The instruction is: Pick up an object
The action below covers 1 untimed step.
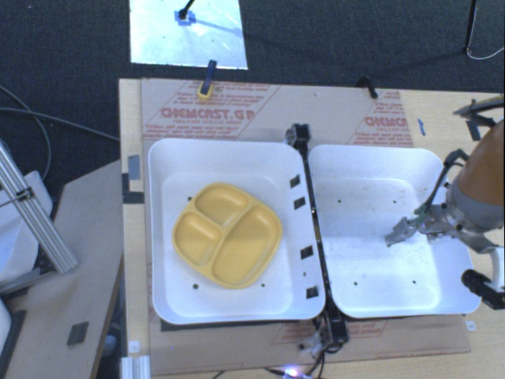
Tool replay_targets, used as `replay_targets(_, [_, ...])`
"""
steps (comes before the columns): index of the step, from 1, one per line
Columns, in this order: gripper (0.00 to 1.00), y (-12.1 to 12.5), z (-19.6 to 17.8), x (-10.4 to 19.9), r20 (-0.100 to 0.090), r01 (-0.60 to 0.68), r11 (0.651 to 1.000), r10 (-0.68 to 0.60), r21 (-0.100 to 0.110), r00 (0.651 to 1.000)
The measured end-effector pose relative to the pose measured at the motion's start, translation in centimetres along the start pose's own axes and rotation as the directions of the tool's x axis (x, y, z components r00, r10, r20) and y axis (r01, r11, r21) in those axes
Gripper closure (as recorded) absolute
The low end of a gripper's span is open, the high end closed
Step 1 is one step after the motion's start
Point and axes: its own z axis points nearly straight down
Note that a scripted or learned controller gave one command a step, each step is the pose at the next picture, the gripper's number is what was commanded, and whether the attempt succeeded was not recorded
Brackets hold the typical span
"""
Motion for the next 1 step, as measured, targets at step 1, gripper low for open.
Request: replay_targets(1, [0.0, -2.75, 5.23, -2.89, -0.003, -0.005, 1.0, 0.005, 0.007, 1.0])
